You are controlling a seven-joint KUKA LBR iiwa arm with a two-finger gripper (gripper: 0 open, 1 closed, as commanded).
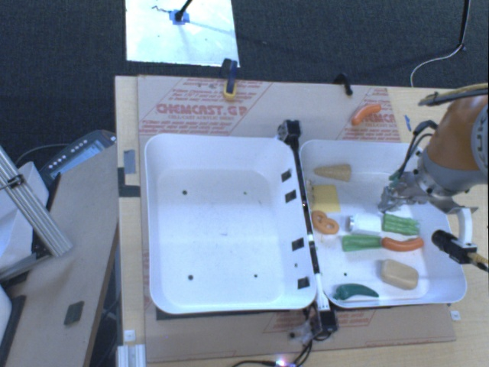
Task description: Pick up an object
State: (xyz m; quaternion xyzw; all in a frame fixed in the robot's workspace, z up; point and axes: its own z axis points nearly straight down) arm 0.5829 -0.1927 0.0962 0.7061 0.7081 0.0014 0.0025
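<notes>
Two white bins on the tabletop (130, 228): left bin (221, 220) at 9 o'clock, right bin (443, 281) at 3 o'clock. Right bin contents: tan cone (333, 172) at 11 o'clock; yellow block (325, 198) and orange ring (325, 223) at 9; green stick (361, 242) and orange sausage (402, 244) near centre; beige block (399, 274) and dark green pepper (355, 290) at 6. Tool (391, 197) low at 2 o'clock, just above a light green piece (400, 224); open or closed cannot be told.
</notes>
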